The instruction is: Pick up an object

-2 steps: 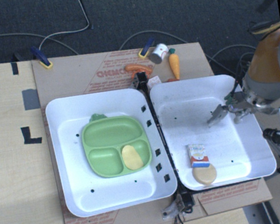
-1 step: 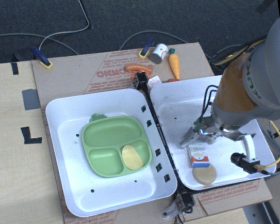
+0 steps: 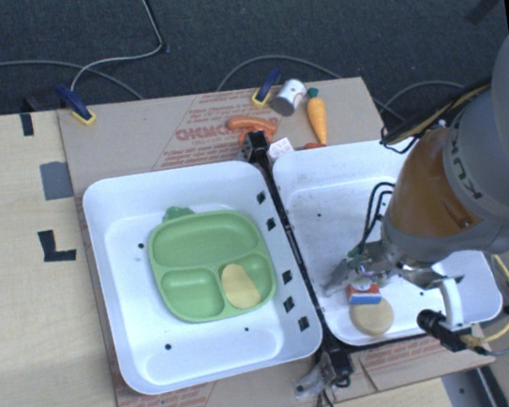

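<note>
Two shallow white bins sit side by side on a sheet of printed brown cardboard. The left white bin holds a green three-compartment plastic tray, with a pale yellow oval piece lying in its lower right compartment, long axis running roughly toward and away from the near rim. In the right white bin, near the front wall, lies a round tan biscuit-like object — no evident long axis — with a small white, red and blue item touching its far edge. The grey arm with its orange band reaches in from the right; its two-finger gripper hangs directly over these two objects, though whether its fingers are spread or closed cannot be told. Beyond the bins, on the cardboard, an orange toy carrot points its green tip away from the bins.
</note>
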`<state>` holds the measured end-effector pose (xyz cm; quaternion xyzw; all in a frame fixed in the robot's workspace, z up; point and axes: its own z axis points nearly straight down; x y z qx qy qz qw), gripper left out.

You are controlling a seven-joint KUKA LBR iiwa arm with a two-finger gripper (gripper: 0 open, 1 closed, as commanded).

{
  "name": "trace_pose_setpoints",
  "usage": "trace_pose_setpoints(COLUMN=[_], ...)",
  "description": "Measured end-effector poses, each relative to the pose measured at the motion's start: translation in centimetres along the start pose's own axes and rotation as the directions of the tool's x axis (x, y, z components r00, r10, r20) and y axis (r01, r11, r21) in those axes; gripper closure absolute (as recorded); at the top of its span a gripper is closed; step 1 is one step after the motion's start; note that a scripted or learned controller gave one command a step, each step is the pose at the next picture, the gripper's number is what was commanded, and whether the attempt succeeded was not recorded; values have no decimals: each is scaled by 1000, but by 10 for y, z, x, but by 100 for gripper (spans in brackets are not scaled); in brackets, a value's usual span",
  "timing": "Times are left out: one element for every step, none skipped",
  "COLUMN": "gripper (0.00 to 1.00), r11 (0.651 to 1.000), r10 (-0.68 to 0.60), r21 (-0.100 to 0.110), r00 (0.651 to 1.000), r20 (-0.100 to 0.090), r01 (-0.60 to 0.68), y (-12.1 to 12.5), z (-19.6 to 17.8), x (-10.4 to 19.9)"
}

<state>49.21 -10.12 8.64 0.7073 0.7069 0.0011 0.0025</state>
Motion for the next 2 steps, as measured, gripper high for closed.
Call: trace_pose_setpoints(gripper=[100, 100], r11=[1000, 1000], r10=[1, -2], r21=[0, 5], r00=[1000, 1000], r20=[1, -2], r01=[-1, 2], y=[0, 43], z=[-9, -98], x=[-1, 44])
